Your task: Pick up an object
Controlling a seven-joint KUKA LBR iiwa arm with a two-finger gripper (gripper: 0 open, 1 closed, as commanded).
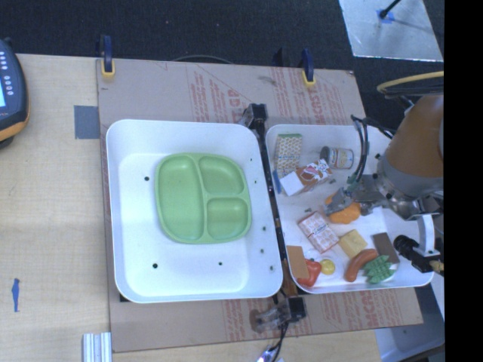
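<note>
1. At the far left of the desk [53, 225], note the handheld controller [11, 89] at the edge. It plays no part in this step.

2. Check the left bin [128, 270]. It holds a green divided plate [202, 197], lying flat near the middle. Nothing else lies in this bin.

3. Move on to the right bin [411, 281]. All the loose things are here: a patterned packet [288, 153] at the top left, a small can [337, 157] beside it, a red and white wrapper [313, 173] just below, a checked card [318, 231] in the middle, a yellow block [352, 243], a red pepper [309, 274] at the bottom left, a sausage [359, 263] and a green toy [379, 270] at the bottom right.

4. Locate the likely target: an orange piece [346, 214] near the centre of the right bin, directly under the tool.

5. Locate the pincer [349, 197]. It sits low over the right bin, just above or touching the orange piece. You cannot tell from this view whether it is apart or together, and nothing is visibly held.

6. Judge the step in hand as the descent or grasp attempt. No lift is shown.

7. For the next move, expect a firm closure on the orange piece, then a straight rise. Watch the neighbouring wrapper and checked card, which lie near enough to be nudged.
</note>
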